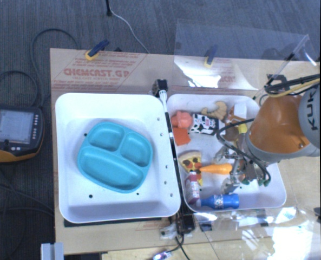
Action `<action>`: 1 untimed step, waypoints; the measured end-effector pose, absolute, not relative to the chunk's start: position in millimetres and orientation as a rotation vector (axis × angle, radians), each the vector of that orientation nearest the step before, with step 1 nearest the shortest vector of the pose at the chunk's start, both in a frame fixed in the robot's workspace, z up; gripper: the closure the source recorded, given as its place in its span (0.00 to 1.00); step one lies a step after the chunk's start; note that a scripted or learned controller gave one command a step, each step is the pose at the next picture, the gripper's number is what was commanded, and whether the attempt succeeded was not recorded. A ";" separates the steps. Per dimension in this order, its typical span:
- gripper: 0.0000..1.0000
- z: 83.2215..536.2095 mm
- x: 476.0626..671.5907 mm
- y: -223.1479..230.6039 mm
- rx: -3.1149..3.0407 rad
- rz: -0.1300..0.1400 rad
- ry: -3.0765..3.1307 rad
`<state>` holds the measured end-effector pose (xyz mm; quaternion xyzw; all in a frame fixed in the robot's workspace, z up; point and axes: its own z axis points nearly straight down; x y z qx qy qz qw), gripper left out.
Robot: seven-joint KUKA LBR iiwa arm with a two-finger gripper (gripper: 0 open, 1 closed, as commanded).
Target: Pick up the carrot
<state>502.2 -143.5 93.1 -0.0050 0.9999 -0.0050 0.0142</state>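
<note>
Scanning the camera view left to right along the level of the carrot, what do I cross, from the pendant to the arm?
Grey handheld pendant with a screen → blue three-compartment plastic tray in the left white bin → toy pizza slice → orange toy carrot → gripper → the arm's orange band.

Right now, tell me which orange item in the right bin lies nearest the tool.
The carrot, lying just left of the tool. The other orange pieces sit farther away, near the bin's upper left.
</note>
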 end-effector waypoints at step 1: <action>0.00 91.2 543.2 -176.0 0.494 0.002 3.087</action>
